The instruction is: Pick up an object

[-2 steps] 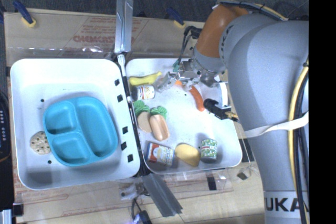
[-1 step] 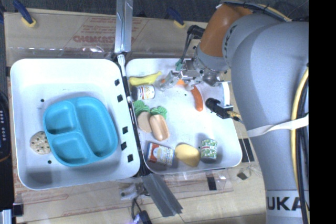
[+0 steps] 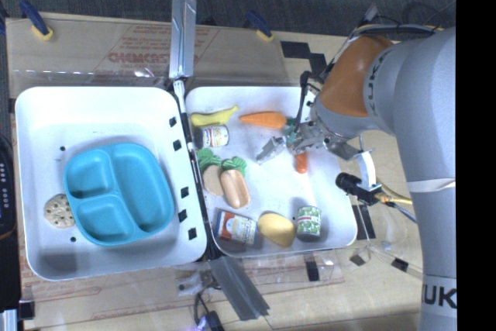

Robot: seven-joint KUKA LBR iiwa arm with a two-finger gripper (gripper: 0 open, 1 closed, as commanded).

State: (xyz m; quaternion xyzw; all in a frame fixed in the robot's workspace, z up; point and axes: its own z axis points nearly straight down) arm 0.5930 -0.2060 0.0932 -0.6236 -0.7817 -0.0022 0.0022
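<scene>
My gripper (image 3: pixel 284 142) hangs low over the right bin (image 3: pixel 341 201), in its upper right part, at the end of the grey arm with the orange band (image 3: pixel 349 77). A small red-orange piece (image 3: pixel 301 162) lies just below and right of it, and an orange carrot (image 3: pixel 263 119) just above and left. Nothing shows as held. Also in this bin are a yellow banana (image 3: pixel 213 117), a small can (image 3: pixel 216 137), two green-topped vegetables (image 3: pixel 234 186), a labelled can (image 3: pixel 236 227), a yellow lemon-like fruit (image 3: pixel 276 228) and a green can (image 3: pixel 308 221).
The left bin (image 3: pixel 31 120) holds a blue divided plate (image 3: pixel 116 191) and a round cookie (image 3: pixel 56 209) at its left wall. A black-marked divider (image 3: pixel 186 167) separates the bins. Cables and a black fitting (image 3: pixel 353 186) sit by the right bin's right rim.
</scene>
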